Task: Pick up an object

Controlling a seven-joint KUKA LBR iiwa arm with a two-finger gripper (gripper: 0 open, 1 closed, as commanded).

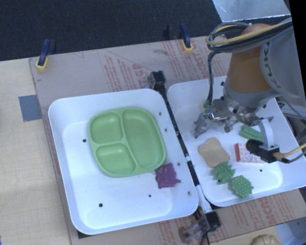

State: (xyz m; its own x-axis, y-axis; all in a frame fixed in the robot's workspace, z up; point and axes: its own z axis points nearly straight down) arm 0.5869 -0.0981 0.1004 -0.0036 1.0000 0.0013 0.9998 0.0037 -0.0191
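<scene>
Arm is in over the right bin [194, 91], wrist low near its back half, claw [213, 119] pointing toward the bin's left wall. Can't tell from this angle whether the claw is apart or together; the metal parts blur into the white floor, and nothing visibly sits in it, so I'd call it empty-handed. Candidate items are all clustered in the right bin's front half: tan bread slice [213, 152] just in front of the claw, two bumpy green pieces [232, 179] nearer the front edge, a small red strip [237, 151] and a green piece [250, 131] partly under the wrist. Bread is closest, so likely the target. Left bin [72, 162] holds a green divided plate [127, 141] and a purple piece [166, 176] just off the plate's corner, well away from the arm. Pick not done yet.
</scene>
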